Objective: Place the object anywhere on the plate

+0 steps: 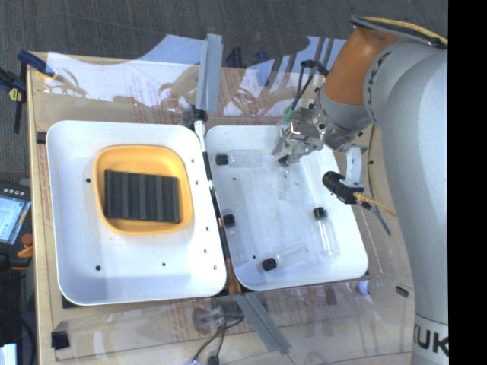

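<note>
Two white bins sit side by side on a cluttered bench.

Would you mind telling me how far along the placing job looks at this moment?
Nothing looks placed yet: the yellow plate in the left bin carries only its dark ribbed insert. The end effector is over the right bin's far edge, where clear vials with black caps lie. Picking and carrying remain.
</note>
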`<state>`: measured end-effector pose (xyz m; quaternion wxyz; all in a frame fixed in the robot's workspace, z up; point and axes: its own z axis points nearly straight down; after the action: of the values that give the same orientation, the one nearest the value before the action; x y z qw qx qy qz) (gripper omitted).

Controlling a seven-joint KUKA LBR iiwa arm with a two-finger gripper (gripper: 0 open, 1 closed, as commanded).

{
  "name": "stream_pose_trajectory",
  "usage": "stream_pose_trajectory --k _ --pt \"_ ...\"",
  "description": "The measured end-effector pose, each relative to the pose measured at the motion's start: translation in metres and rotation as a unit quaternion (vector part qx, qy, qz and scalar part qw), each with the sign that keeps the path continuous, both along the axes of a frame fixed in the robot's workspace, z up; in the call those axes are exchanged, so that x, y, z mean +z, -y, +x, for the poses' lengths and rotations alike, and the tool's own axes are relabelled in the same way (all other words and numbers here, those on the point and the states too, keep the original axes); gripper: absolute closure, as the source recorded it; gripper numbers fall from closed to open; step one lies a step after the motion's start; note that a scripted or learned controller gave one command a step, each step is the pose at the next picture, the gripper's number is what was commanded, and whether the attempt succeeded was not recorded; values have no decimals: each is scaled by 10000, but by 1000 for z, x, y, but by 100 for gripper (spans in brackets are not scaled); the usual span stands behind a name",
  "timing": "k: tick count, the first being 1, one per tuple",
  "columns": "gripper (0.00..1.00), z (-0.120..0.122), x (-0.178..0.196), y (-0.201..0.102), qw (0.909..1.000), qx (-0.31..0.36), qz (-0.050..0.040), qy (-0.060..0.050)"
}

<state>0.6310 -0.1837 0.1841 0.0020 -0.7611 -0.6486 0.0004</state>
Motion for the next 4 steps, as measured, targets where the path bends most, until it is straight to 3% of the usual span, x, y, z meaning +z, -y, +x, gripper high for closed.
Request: stream_pose_trajectory --k 1,2,3,4 --pt "100 -26 19 -26 9987 510 -4 -7" --pt "100 -12 30 -56 9889 1486 -11 5" --pt "100 -38 39 -71 9630 2695 1 -6" --pt "0 -38 39 -71 9631 2693 -2 -5"
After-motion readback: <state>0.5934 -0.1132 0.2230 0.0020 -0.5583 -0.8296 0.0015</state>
